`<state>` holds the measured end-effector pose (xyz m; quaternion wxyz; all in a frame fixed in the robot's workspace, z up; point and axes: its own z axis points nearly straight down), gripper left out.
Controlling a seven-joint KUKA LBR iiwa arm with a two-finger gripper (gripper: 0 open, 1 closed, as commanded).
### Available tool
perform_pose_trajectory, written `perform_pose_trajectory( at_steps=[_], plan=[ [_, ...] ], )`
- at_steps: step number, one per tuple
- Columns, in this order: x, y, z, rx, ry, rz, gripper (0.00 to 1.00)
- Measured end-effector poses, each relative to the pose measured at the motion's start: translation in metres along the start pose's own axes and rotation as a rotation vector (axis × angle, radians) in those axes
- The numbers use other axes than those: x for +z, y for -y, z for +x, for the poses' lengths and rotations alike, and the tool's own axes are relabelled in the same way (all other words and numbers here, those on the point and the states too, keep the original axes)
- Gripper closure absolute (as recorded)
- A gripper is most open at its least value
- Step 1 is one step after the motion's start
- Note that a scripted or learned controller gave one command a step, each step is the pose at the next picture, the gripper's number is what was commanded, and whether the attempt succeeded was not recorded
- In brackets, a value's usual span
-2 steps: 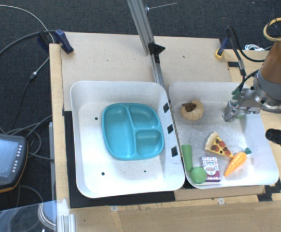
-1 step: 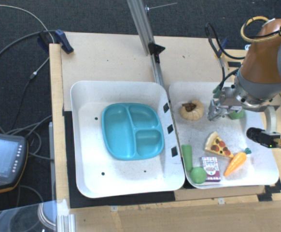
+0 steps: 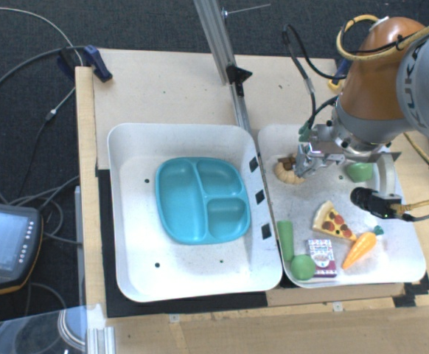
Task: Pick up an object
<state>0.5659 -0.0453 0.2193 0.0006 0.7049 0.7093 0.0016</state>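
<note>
Reaching stage: the hand (image 3: 308,158) hangs low beside the doughnut (image 3: 288,170), grip state unclear. Next it must settle over the doughnut.

A robotics lab: a grey-and-orange industrial arm (image 3: 391,72) works over a plywood bench (image 3: 170,87) bearing two white bins (image 3: 126,198), with loose cables (image 3: 23,57) across dark carpet at ten o'clock and a teach pendant (image 3: 4,245) at eight o'clock.

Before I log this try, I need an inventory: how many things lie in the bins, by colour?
Green: 3 (stick, round piece, piece by the arm)
Orange: 1 (carrot)
Yellow: 1 (pizza slice)
Tan: 1 (pastry)
Pink: 1 (carton)
Blue: 1 (divided plate)
Total: 8
</note>
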Motion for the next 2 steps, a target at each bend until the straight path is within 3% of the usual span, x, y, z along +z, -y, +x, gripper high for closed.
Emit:
perform_pose_trajectory(
  at_steps=[2],
  plan=[
    [-0.018, 0.015, 0.114, -0.001, -0.001, 0.001, 1.0]
  ],
)
